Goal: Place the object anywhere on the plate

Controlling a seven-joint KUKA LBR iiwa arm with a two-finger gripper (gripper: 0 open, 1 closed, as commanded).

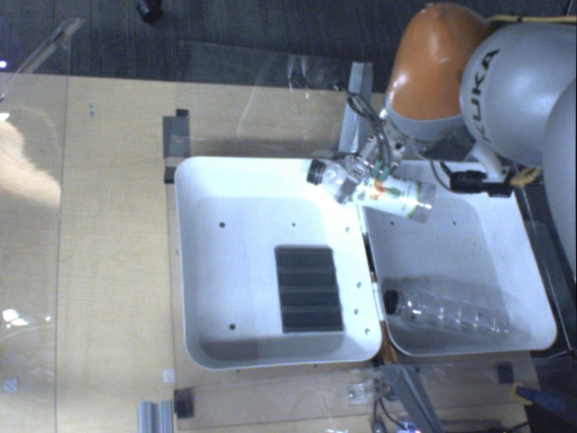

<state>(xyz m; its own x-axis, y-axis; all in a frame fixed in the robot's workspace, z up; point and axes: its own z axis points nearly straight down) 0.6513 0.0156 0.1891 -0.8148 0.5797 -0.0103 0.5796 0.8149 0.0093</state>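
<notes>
Above the bins' shared wall, gripper [361,177] clamped on a clear bottle [383,193] (dark plate [308,289] below-left).

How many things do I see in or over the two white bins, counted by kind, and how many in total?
Clear plastic bottles: 2, one with a colourful label held at the gripper over the divide, one lying in the right bin
Dark ribbed rectangular plates: 1, flat in the left bin
Total: 3
</notes>
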